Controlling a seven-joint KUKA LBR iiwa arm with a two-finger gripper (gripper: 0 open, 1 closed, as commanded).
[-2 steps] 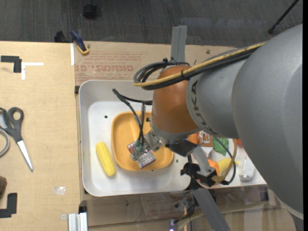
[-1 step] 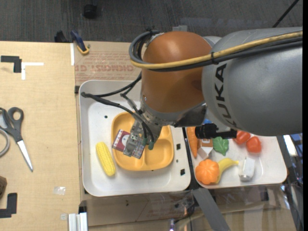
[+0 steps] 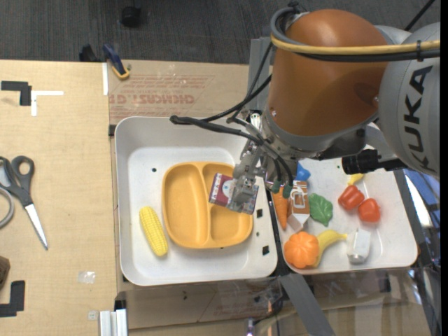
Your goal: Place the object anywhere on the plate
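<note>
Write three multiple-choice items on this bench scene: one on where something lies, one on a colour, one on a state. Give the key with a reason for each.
1. Where does the corn cob lie?
A. In the left bin, beside the plate
B. In the right bin
C. On the wooden bench top

2. What colour is the divided plate?
A. White
B. Yellow-orange
C. Green

3. Where is the gripper with the small dark red packet?
A. Over the right bin
B. Over the scissors
C. Over the plate's right compartment

Key: 1 A, the cob rests on the left bin floor just left of the plate. 2 B, the plate is yellow-orange against the white bin. 3 C, the gripper and packet sit above the plate's right half.
</note>
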